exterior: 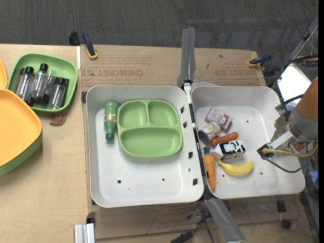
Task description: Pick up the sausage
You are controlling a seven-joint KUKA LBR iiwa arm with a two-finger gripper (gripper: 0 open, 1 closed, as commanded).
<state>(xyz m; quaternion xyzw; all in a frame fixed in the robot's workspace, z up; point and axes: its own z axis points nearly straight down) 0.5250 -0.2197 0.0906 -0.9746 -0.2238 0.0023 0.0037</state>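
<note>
The sausage (224, 138) is a short red-orange link lying at a slant in the middle of the right bin (253, 97). It touches a black-and-white item (232, 148) just below it. My gripper (285, 135) hangs over the right side of that bin, well to the right of the sausage and apart from it. Nothing shows between its fingers.
Around the sausage lie a banana (236, 168), a carrot (209, 171), a pink packet (218, 119) and a small pale cup (208, 130). The left bin (142, 186) holds a green divided plate (149, 128) and a green bottle (110, 119). A green tray of bottles (43, 81) and orange plates (17, 133) stand far left.
</note>
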